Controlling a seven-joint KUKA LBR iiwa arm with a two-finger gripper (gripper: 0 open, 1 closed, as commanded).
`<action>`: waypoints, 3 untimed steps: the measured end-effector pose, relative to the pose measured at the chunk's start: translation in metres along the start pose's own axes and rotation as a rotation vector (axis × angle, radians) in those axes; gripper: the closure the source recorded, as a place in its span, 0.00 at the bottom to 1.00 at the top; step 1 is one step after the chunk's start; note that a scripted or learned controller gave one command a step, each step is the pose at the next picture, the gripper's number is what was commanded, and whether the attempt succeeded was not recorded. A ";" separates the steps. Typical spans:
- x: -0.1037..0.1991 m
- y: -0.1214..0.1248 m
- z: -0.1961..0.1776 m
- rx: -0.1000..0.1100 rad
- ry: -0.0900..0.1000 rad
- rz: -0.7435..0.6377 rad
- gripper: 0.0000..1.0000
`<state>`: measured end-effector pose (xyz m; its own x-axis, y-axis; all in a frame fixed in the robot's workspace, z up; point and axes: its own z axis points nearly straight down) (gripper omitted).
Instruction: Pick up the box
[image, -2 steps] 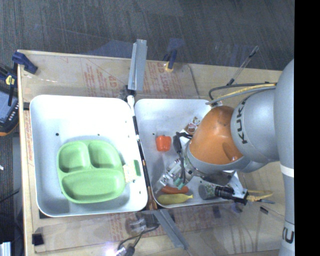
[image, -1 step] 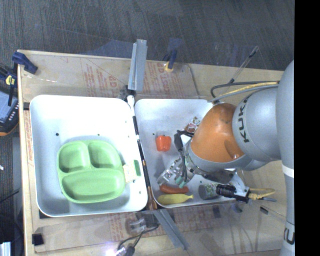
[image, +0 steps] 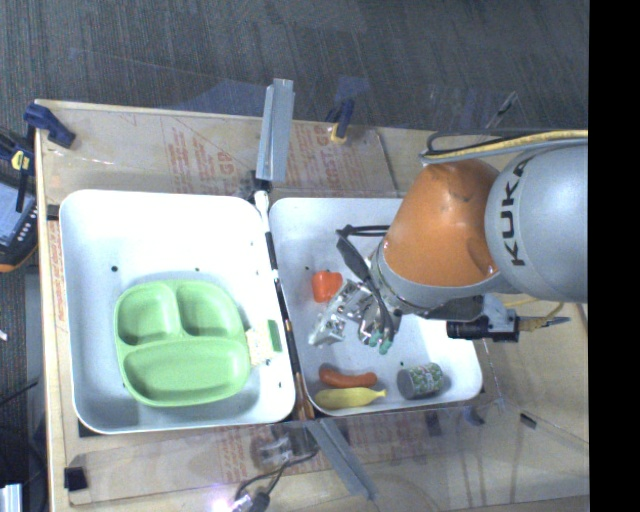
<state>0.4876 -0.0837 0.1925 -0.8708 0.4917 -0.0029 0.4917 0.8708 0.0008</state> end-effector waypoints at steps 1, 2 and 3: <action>-0.026 -0.067 -0.038 0.001 0.000 -0.210 1.00; 0.011 -0.001 0.001 0.000 0.004 -0.624 1.00; -0.036 -0.023 0.030 -0.001 0.002 -1.192 1.00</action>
<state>0.5080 -0.1215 0.1621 -0.7790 -0.6270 -0.0009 -0.6270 0.7790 -0.0003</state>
